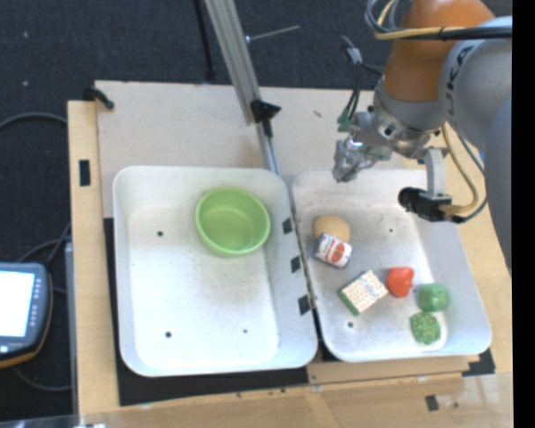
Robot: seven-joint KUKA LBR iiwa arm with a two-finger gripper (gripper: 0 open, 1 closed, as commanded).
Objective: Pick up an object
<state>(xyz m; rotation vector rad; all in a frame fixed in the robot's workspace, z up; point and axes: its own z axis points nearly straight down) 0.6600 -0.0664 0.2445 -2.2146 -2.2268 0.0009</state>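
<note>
A small can is lying in the right bin against a tan ball, with a box, a red piece and two green pieces sitting nearby. The hand is hanging over the bin's far rim, holding nothing; I cannot tell its opening. A green bowl is occupying the left bin, probably as a drop spot.

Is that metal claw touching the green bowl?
Apart. The camera view shows the gripper above the right bin's far edge, and the green bowl in the left bin.

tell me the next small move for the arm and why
Probably move the gripper toward the camera and lower it over the can. It hangs at the right bin's far edge with nothing between its fingers, and the can lies nearest.
</note>
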